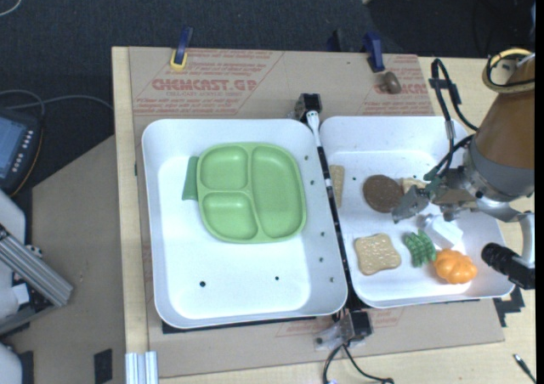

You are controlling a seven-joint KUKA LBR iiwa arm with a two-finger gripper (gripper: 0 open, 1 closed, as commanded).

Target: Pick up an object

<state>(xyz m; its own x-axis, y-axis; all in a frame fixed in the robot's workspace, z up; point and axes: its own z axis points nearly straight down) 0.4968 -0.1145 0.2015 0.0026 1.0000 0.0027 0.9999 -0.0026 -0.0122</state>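
The right bin (pixel 374 138) holds a brown round patty (pixel 382 193), a tan cracker-like slice (pixel 376 253), a green leafy piece (pixel 419 248) and an orange pepper-like toy (pixel 455 266). A thin beige piece (pixel 337 184) lies against the bin's left wall. My gripper (pixel 422 206) hangs over the right bin, just right of the patty and above the green piece. Nothing shows between its fingers. The arm (pixel 508 140) comes in from the right and covers the bin's right side.
The left bin (pixel 170 229) bears a green three-compartment plate (pixel 252 191). Clamps and cables sit along the board's far edge, and black cables run beside the arm. A black part (pixel 507 263) juts out near the orange toy.
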